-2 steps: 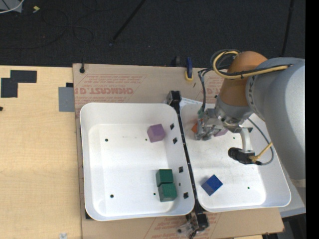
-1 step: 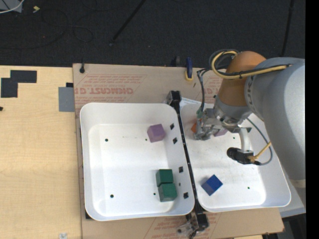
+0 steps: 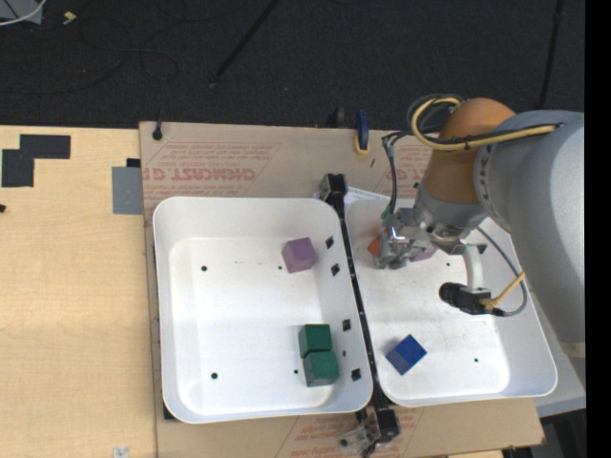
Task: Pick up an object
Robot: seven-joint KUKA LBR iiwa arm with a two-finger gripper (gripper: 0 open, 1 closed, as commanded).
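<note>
Reaching from the right, the gripper (image 3: 393, 253) sits low in the right bin (image 3: 516, 375), apparently placed to take a small orange-red object (image 3: 375, 246) touching it; its grip I cannot tell. A blue cube (image 3: 406, 354) lies nearer. The left bin (image 3: 177, 351) holds a purple cube (image 3: 299, 254) and green block (image 3: 318, 355), both bins resting on cardboard (image 3: 229, 160).

Two white bins sit side by side: the left bin (image 3: 177, 303) holds one purple cube (image 3: 299, 254) and one green block (image 3: 318, 354). The right bin (image 3: 496, 375) holds one blue cube (image 3: 406, 354) and one small orange-red object (image 3: 375, 246).
</note>
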